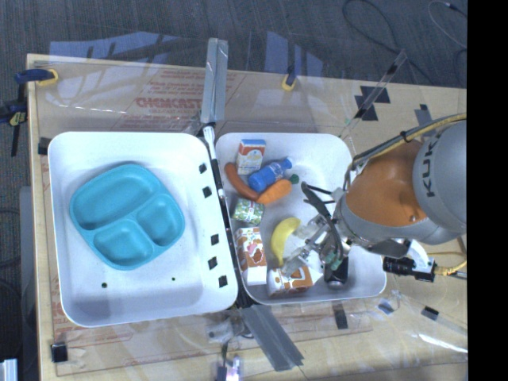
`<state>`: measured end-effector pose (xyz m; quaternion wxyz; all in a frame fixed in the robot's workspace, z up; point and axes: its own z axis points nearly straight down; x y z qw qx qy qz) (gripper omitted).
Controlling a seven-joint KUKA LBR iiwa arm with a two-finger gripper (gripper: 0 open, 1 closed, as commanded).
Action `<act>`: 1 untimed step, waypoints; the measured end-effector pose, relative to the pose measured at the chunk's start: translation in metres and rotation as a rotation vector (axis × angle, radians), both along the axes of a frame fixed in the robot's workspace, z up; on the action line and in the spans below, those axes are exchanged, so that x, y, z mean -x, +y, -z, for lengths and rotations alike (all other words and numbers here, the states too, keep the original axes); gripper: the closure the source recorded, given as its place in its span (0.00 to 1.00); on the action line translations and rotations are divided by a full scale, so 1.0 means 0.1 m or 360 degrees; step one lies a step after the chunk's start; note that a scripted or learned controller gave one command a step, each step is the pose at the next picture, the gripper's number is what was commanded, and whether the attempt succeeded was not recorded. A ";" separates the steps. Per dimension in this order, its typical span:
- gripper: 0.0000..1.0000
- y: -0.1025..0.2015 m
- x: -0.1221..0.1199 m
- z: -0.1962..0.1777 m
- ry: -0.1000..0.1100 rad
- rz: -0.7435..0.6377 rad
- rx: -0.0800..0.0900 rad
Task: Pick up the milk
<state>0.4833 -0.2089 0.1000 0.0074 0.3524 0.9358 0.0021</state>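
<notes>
The gripper [317,248] is low in the right bin [333,153], near 5 o'clock; if it is open or closed, I cannot tell. The milk carton [250,155] stands at 11 o'clock of this bin, well apart. The step seems still the approach; next move needs travel toward 11 o'clock, over the bottle [268,175].

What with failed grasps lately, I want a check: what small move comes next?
Probably nudge the gripper toward the view's lower left, over the nearest carton, before lowering. It sits beside the banana, off that carton's middle. Whether it is the milk is too blurred to tell.
</notes>
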 end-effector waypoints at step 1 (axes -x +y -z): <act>1.00 0.01 -0.01 -0.10 -0.0002 -0.0008 -0.0001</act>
